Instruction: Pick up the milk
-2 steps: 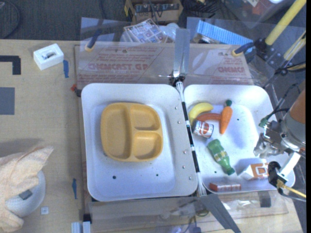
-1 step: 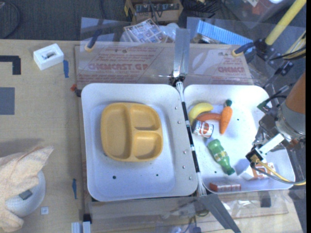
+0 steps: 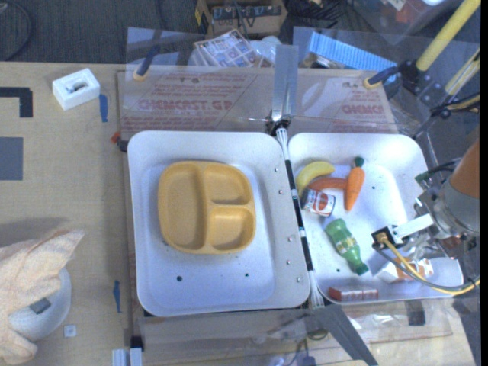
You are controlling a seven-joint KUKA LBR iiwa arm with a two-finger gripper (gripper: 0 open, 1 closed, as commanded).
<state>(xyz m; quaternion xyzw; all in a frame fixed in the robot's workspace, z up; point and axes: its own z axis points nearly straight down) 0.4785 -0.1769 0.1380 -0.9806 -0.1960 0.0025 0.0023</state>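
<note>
Right bin [image 3: 396, 148]: white, shallow; holds all the loose items and the gripper.
Milk [image 3: 320, 201]: small red-and-white carton lying near the right bin's left wall, just below the banana; label too small to read. Nothing touches it from above.
Banana [image 3: 313, 172]: yellow, curved, at the bin's upper left; its lower edge overlaps a red-orange item [image 3: 332, 183] whose shape cannot be made out.
Carrot [image 3: 354, 187]: orange with a green tip, upright in the view, just right of the milk.
Green bottle [image 3: 347, 246]: lying on its side, slanted, between the milk and the gripper, apart from both.
Flat packet [image 3: 352, 293]: reddish, against the front wall; blurred.
Gripper [image 3: 396, 240]: low over the right half of the right bin, well apart from the milk; whether it is open or closed cannot be told. A small orange-and-white object [image 3: 418, 268] lies just below it, identity unclear.
Arm [image 3: 463, 197]: cut off by the view's right edge.
Yellow cable [image 3: 431, 278]: loops from the gripper across the bin's lower right corner.
Left bin [image 3: 200, 277]: holds a yellow divided tray [image 3: 206, 207], centred.
Clear sheet [image 3: 191, 105]: behind the bins, red lettering partly legible, glare over it.
Cloth [image 3: 34, 259]: pale, at lower left, cut off by the edge.
</note>
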